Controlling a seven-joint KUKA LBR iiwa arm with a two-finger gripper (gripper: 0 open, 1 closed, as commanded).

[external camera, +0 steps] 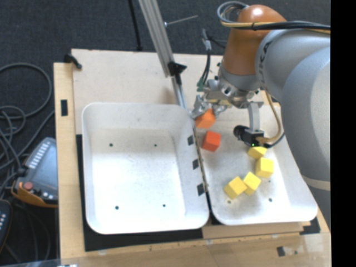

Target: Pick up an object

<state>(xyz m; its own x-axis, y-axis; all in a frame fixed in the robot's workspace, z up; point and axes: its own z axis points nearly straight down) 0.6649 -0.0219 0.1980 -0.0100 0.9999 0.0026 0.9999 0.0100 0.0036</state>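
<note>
My gripper (207,111) hangs over the left part of the right bin (289,199), close to the wall shared with the left bin. A small orange block (205,119) sits tilted between its fingertips, and the gripper is shut on it. Just below it, a red-orange block (211,142) rests on the bin floor. Several yellow blocks lie further right and nearer the front: one (256,152) by the arm's black cable fitting, one (265,167) beneath that, and a touching pair (242,184) near the front.
The left bin (100,204) stands beside the right one, their walls meeting at black clips (196,163). A slanted aluminium post (158,32) rises behind the bins. The arm's bulky grey body covers the right bin's far right side.
</note>
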